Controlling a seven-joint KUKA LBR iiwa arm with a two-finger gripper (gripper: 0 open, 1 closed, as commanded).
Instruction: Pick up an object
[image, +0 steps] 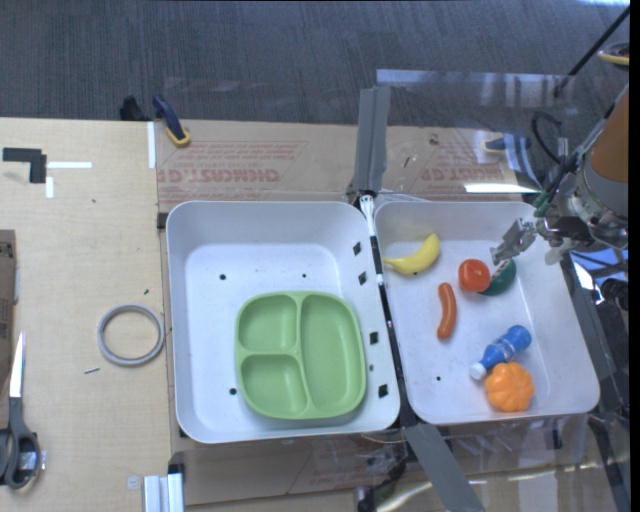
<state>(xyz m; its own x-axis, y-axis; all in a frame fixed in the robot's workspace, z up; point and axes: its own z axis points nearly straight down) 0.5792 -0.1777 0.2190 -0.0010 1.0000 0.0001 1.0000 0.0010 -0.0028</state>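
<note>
Right bin contents: a banana (415, 255) near the back left, a red tomato (473, 274) touching a dark green piece (501, 279) to its right, an orange-red sausage (446, 310) toward the middle, a blue bottle (503, 349) and an orange pumpkin (510, 387) at the front right, touching each other.
End effector: the end effector (517, 243) hangs just above the tomato and green piece; whether it is spread or closed cannot be told, and nothing is seen in its grip.
Right bin (560, 400): white, shallow, beside the left bin.
Left bin (200, 300): holds a green divided plate (300, 353).
Worktop (80, 250): a grey ring (131, 333) left of the bins, scissors (17, 440) at the left edge.
</note>
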